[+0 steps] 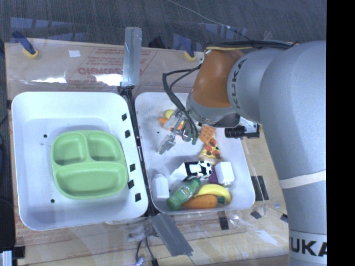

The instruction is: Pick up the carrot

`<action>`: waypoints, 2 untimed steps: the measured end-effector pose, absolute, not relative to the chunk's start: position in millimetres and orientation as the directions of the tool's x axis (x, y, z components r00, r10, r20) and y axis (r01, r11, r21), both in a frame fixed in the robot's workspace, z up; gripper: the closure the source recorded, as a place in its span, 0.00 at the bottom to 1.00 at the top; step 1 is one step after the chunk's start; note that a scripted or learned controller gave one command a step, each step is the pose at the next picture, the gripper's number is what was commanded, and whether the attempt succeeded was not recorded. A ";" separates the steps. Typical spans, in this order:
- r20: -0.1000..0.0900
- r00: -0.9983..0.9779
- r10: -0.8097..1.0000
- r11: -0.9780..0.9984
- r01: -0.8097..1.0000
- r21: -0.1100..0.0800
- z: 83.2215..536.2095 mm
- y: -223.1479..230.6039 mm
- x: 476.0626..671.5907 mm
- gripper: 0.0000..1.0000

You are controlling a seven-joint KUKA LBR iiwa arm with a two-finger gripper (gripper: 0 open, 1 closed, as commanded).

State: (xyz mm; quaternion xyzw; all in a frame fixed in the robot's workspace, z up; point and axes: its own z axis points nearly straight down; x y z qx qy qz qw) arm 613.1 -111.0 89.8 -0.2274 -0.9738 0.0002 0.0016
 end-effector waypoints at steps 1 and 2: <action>-0.003 -0.901 0.434 0.901 0.434 0.000 102.9 -109.3 615.8 1.00; -0.003 -0.601 0.799 0.601 0.799 0.005 195.0 -67.3 584.5 1.00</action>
